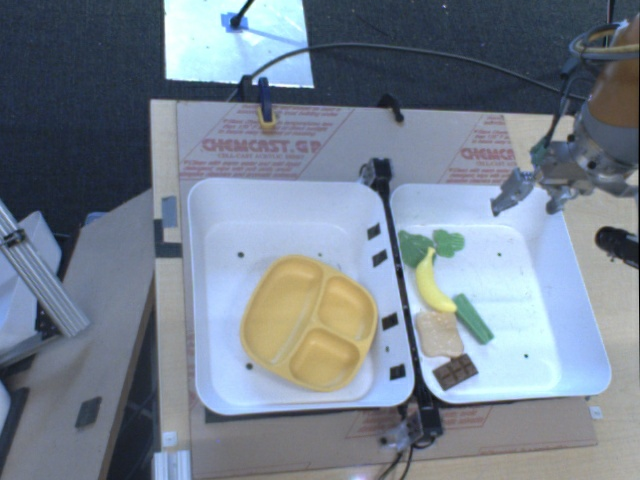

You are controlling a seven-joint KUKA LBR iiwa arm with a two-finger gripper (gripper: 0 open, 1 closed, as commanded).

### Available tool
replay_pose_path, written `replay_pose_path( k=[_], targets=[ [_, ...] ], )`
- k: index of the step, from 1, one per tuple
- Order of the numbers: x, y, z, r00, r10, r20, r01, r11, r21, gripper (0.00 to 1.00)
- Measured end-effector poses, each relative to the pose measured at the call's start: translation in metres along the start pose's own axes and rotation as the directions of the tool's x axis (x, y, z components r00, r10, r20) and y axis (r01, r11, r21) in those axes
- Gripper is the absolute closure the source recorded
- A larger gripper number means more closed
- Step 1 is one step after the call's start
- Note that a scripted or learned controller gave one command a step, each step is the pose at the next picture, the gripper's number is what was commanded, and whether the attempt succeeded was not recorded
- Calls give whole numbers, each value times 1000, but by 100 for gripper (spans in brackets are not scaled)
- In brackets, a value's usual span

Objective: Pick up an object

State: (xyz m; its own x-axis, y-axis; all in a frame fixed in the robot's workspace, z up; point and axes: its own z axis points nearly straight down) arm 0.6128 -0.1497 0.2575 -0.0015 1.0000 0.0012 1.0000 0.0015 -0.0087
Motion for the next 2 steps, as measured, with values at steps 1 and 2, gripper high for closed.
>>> replay_pose_path(
  k=[1, 2],
  targets=[
    [0, 2, -6, 1000, -2, 2, 2, 1000, -10, 0],
    [4, 3, 56, 1000, -1, 1, 1, 1000, -6, 0]
  ],
)
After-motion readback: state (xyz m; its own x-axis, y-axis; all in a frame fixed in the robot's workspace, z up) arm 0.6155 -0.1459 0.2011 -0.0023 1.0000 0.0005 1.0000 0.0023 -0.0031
